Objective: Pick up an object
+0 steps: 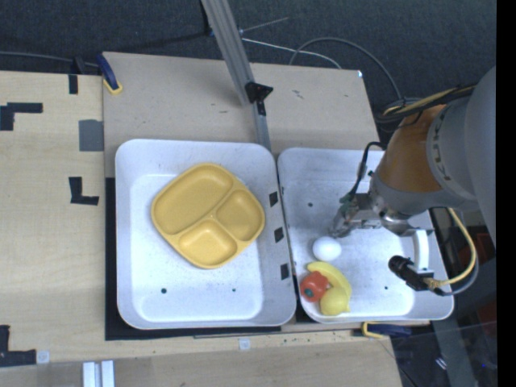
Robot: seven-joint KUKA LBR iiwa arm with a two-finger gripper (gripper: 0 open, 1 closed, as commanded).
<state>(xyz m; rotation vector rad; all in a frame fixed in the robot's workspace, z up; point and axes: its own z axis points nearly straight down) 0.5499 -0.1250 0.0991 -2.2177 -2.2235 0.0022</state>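
The main risk is the egg (326, 249). It is smooth and round, so a closing end effector (347, 222) that meets it off-centre would likely squirt it away across the bare floor of the right bin (310, 184) and end up with nothing. A descent that lands on top of it rather than astride it could do the same.

A second risk lies in the crowding. The banana (337, 293) and the red toy (314, 284) touch each other in that bin's bottom-left corner as the view shows it, hard against the rim. A try there could catch the wall, or nudge 1 thing while closing on the other. The egg lies just above those 2, so a push toward the corner would jam all 3 together.

Whether the end effector is open or closed I cannot tell, as the wrist hides its tip. Nothing can be seen held in it.

The egg is the closest candidate. It lies in the right bin toward its left edge, just beside the end effector, below and to the left of it in the view. I cannot tell whether they touch. The plate (208, 214) lies well apart, in the middle of the left bin (201, 297).
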